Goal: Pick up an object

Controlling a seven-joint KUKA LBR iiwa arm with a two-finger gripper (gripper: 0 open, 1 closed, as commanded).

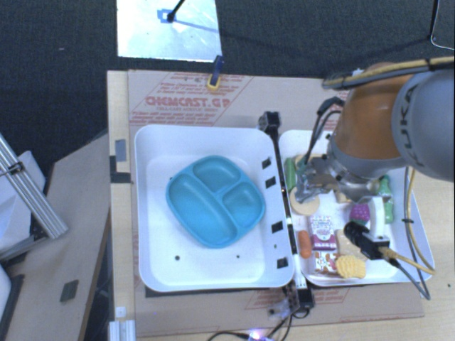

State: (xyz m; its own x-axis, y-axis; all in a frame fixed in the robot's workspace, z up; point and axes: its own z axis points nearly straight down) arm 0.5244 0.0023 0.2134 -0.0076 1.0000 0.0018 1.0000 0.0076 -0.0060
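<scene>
The grey and orange arm reaches in from the right over the right bin (295, 138). Its gripper (306, 189) hangs low at the bin's left side, just above a tan round disc (306, 206) and beside a green piece (290, 170). Several small items lie near it in this bin: a red and white box (323, 234), an orange carrot-like piece (305, 244), a yellow ridged piece (351, 266) and a purple piece (360, 210). The arm hides the bin's upper middle.
The left bin (153, 212) holds a blue divided plate (215, 201). A black divider with clips (279, 190) runs between the bins. Cables loop over the right bin's right rim (416, 222). A shiny sheet (168, 18) lies beyond the bench.
</scene>
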